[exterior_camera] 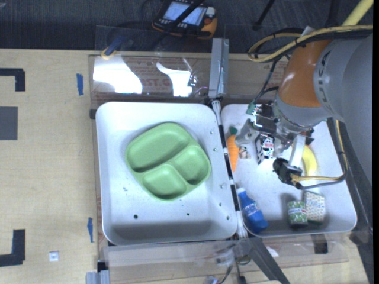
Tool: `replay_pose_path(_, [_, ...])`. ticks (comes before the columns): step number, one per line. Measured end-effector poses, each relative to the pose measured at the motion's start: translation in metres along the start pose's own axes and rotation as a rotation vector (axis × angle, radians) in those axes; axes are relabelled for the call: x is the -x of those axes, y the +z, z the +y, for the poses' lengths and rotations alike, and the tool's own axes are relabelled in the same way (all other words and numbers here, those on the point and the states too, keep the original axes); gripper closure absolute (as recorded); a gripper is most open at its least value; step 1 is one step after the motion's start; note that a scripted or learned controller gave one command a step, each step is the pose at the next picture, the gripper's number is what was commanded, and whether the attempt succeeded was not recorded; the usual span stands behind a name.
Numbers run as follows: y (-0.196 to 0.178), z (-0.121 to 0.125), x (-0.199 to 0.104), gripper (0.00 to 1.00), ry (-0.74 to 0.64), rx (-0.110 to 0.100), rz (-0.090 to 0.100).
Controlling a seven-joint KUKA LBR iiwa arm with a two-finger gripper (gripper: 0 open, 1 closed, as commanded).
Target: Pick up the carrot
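Note:
The carrot (233, 153), small and orange with a green top, lies along the left wall of the right bin (337, 220). My gripper (263, 150) hangs low over the middle of that bin, just right of the carrot. Its fingers (244, 135) stand apart, so it is open, and the nearer finger is close to the carrot's green end. A small white object with red and black marks shows between the fingers; I cannot tell whether they touch it. The carrot is not held.
A blue bottle (252, 212) lies at the right bin's front left. A patterned box (307, 209) sits front right, and a yellow banana (310, 159) lies behind the arm's cable. The left bin (112, 218) holds a green divided plate (168, 160).

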State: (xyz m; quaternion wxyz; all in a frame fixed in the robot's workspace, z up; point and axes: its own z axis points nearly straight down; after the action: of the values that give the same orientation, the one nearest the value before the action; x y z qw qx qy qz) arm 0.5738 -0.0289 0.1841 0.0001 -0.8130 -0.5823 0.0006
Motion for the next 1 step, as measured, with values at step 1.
replay_pose_path(1, [-0.0003, 0.0072, -0.0688, 0.0, -0.082, 0.0, 0.0])
